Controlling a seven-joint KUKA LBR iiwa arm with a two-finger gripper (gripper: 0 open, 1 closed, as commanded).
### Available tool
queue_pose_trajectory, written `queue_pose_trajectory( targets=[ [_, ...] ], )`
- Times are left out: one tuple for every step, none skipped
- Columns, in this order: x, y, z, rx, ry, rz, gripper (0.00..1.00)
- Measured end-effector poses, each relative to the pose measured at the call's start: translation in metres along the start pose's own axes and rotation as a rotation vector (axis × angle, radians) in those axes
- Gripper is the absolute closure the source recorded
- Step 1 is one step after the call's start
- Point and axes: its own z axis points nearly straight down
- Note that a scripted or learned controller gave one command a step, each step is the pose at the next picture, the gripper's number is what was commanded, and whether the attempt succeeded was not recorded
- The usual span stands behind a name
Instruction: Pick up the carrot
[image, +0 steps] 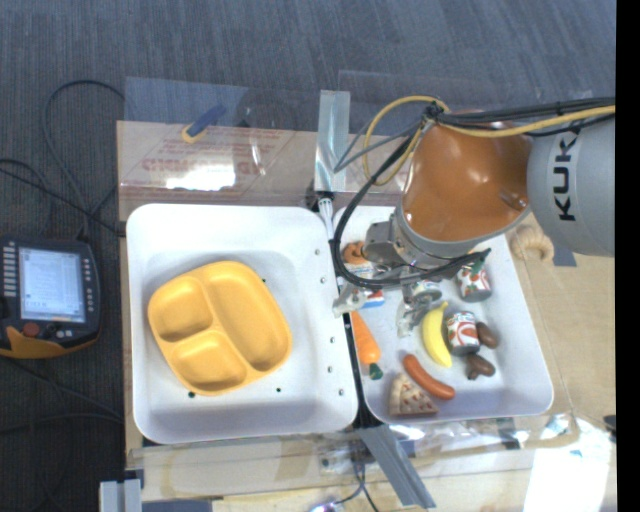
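Pendant (48, 292) with a lit screen lies well off to the left of the tool, on the carpet beyond the worktop (200, 160), out of the arm's reach so it cannot be struck. Nearer, the left bin (160, 230) carries a yellow divided plate (218, 325), probably waiting as a place to set things down. Just below and left of the tool (390, 290), the carrot (366, 342) lies along the left wall of the right bin (530, 370), orange body pointing up toward the tool and green end pointing away; being tight to the wall, it likely leaves little room for a finger on that side. The arm's orange band (465, 185) hangs over the upper part of this bin and hides much of the tool, so I cannot tell whether it is released or clenched, and nothing shows held in it. Below and right of the tool lie a banana (434, 338), a sausage (428, 376) and a pizza slice (410, 400), with a small can (461, 330) and other small food items farther right, loosely scattered.
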Motion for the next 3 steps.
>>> queue_pose_trajectory(
  targets=[
    [0.041,0.066,0.0,-0.002,0.001,0.015,0.0],
    [0.013,0.026,0.0,0.0,-0.001,0.362,0.0],
    [-0.019,0.004,0.0,0.0,-0.001,0.04,0.0]
  ],
)
